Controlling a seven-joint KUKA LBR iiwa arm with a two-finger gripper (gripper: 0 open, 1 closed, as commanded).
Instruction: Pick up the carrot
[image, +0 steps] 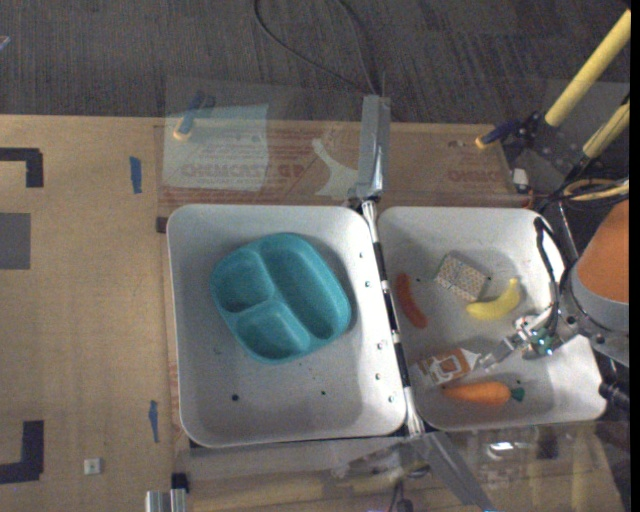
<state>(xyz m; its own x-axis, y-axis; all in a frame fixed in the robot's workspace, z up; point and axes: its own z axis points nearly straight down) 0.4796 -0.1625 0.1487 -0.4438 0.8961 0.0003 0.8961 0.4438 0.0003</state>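
- The gripper (512, 343) is hovering at one o'clock from the carrot (480, 393); I cannot tell its state.
- The carrot is lying in the right bin (570, 400).

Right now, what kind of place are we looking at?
Probably a robotics lab test bench: two shallow white bins on a taped wooden bench, toy food like an orange carrot, and a grey robot arm reaching in.

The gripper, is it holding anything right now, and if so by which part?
Nothing is held. The gripper hangs above the right bin; the carrot lies apart below it.
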